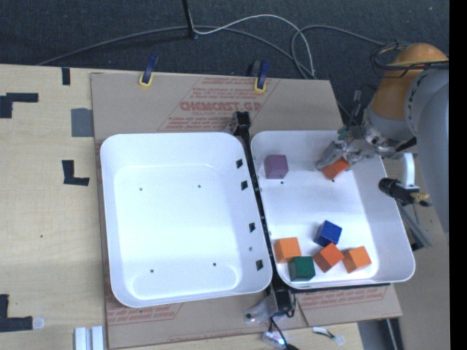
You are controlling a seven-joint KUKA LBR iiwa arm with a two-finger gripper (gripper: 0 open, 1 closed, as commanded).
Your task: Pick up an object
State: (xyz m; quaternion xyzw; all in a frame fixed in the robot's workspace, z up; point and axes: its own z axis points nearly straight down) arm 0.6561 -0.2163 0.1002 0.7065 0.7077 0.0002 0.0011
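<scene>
— Cardboard sheet (211, 100) under both bins, pinned at the far edge by two clamps (149, 71). At left, just the left bin (109, 195), white, touching its neighbour along the middle seam.

— And past the seam?

— Right bin (379, 217). Purple cube (276, 166) near its far left corner, well apart from everything else. Along the near wall, a cluster: orange cube (287, 249) and green cube (301, 268) touching, then blue cube (328, 232), a second orange cube (329, 257) turned on the diagonal, a third orange cube (356, 259) just beside it.

— Arm pose?

— Reaches in from the right over the far right part of that bin. Orange band (398, 86) high up, grey arm (438, 144) beneath and beside it, wrist angled down and leftward. Gripper (337, 160) at the end of it, fingers pointing down toward the bin floor.

— Jaws?

— Clamped on a small orange block (336, 170), pinched between the two fingers. Sits tilted, near the bin's far wall, well apart from the cluster.

— Lifted or resting?

— Hard to tell from this slant. Top of the block covered by the fingers; only its lower faces visible.

— Anything else unclear?

— Most of the arm cut off by the frame's right side. Finger shapes blurred, edges hard to separate from the wrist hardware. Black fitting (398, 189) beside the bin's right rim, too small to identify.
</scene>
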